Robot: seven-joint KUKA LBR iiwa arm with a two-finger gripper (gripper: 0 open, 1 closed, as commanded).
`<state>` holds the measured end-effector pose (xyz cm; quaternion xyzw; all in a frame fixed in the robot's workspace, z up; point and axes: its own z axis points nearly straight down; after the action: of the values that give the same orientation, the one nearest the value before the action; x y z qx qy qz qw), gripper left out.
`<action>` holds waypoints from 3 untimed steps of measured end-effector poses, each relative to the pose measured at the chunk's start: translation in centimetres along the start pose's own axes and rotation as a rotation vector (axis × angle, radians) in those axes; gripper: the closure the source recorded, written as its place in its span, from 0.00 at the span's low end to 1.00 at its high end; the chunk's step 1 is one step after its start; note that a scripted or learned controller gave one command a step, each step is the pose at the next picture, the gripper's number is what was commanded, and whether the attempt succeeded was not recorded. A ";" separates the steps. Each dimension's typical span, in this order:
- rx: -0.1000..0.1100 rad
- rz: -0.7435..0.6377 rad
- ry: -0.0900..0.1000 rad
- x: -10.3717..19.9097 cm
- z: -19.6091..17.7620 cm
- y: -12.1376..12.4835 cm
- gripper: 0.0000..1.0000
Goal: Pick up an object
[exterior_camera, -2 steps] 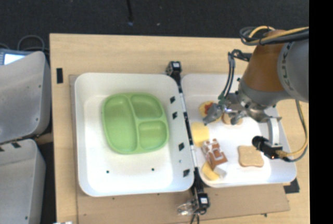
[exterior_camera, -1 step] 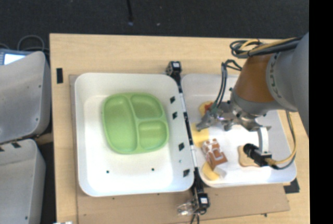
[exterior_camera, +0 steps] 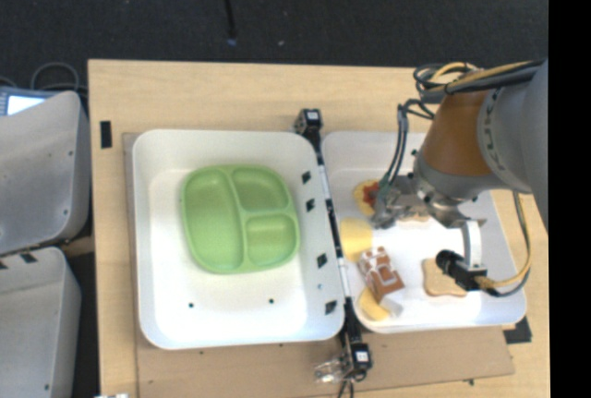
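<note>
The camera view looks down on a wooden bench [exterior_camera: 231,96] carrying two shallow white bins side by side. The left bin [exterior_camera: 157,304] holds a green plate [exterior_camera: 242,219] with three compartments, lying flat and roughly in the middle of the bin floor, well apart from the walls.

The right bin [exterior_camera: 503,308] holds several small things. Near its upper left part sits a small piece in red and yellow [exterior_camera: 367,193], partly hidden by the arm's tool. Below it, close to the wall shared with the left bin, lies a pale yellow block [exterior_camera: 355,235]. Just beside and below that block is a brown, ridged thing [exterior_camera: 380,271] (possibly a toy pastry; too small to tell), and a yellow wedge [exterior_camera: 369,306] pokes out under it at the bin's lower left corner. To the right lies a tan, toast-shaped piece [exterior_camera: 441,283], with a black part of the arm's hardware overlapping its upper edge.

The grey arm [exterior_camera: 512,124], with its orange band [exterior_camera: 452,138], reaches in from the right above the right bin. The gripper [exterior_camera: 399,211] hangs low over the upper middle of that bin, just right of the red and yellow piece and above the pale yellow block. Whether the claw is apart or together cannot be told from this angle, and nothing can be seen clamped in it. Cables loop around the wrist.
</note>
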<state>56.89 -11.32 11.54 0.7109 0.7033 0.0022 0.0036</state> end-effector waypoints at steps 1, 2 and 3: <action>0.004 -0.004 0.001 -0.2 -5.0 -0.8 1.00; 0.002 -0.014 0.000 -0.3 -11.2 -1.1 1.00; 0.001 -0.013 0.000 -0.4 -16.6 -0.9 1.00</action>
<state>55.80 -11.68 28.16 0.7063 0.7079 0.0018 0.0032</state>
